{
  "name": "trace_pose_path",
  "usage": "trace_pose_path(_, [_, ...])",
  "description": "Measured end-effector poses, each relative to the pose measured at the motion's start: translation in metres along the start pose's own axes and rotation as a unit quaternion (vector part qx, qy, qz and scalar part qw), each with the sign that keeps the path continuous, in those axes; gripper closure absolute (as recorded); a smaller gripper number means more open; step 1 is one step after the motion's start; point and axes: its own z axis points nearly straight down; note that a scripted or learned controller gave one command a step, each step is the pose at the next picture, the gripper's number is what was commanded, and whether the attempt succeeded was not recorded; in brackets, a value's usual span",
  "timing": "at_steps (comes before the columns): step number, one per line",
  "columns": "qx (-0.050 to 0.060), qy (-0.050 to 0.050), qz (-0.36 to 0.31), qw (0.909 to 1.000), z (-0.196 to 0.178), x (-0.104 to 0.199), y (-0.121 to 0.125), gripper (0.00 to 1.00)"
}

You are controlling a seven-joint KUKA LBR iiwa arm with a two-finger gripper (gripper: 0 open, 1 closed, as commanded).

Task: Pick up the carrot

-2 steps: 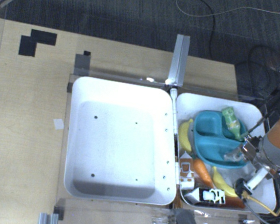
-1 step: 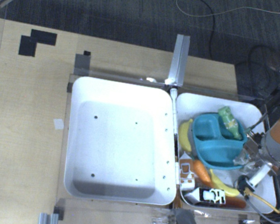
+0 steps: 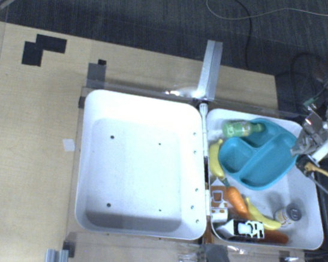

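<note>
Camera view: nearest, along the right bin's [image 3: 318, 231] front wall, lies a dark bottle with a white label [image 3: 251, 230], a yellow banana [image 3: 264, 218] just behind it. The carrot [image 3: 237, 198] sits between them and the blue divided dish [image 3: 260, 157] — crowded on every side. A green bottle [image 3: 241, 129] lies farther back. The gripper [image 3: 314, 148] hovers at the dish's right edge; its opening is unclear.

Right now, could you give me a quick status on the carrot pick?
Gripper at right bin's far right edge, off the carrot. Carrot lying low in bin. Blue dish, bananas crowd it.
</note>
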Motion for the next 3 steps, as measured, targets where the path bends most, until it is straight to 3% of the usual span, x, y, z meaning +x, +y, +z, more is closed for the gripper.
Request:
trace_pose_path(1, [-0.002, 0.002, 0.000, 1.0000, -0.002, 0.001, 0.001, 0.00])
trace_pose_path(2, [-0.001, 0.002, 0.149, 0.9888, 0.076, -0.013, 0.003, 0.00])
trace_pose_path(3, [0.000, 0.003, 0.237, 0.9715, 0.047, -0.081, -0.049, 0.00])
